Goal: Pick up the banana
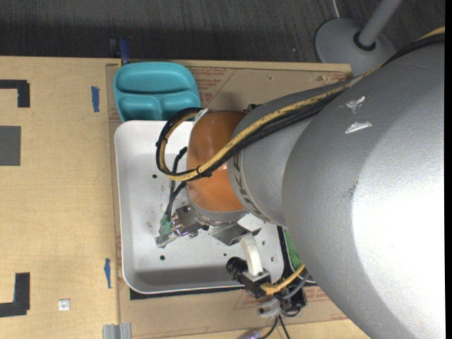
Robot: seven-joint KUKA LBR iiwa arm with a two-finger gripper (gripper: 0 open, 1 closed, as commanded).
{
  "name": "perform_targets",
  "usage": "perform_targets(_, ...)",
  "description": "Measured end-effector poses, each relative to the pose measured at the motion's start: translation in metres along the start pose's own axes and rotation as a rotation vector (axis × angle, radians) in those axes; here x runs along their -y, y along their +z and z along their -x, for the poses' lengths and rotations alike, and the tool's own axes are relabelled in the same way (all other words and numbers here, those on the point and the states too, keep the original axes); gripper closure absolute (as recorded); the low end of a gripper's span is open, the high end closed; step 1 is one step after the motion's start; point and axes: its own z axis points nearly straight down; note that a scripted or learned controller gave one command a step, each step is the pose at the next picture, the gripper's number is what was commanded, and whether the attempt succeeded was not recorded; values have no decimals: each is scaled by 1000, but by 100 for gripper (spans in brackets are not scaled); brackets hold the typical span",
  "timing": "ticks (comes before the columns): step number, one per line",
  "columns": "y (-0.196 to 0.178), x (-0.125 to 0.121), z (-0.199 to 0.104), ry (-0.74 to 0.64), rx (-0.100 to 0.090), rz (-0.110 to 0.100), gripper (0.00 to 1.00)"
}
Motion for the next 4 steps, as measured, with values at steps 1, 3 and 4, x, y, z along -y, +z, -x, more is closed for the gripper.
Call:
perform_targets(1,36,-1,2,466,0,-4,0)
perform_targets(3,53,-4,-9,554,-2,0,0)
perform_targets(4,43,-5,-10,553,-5,3,100)
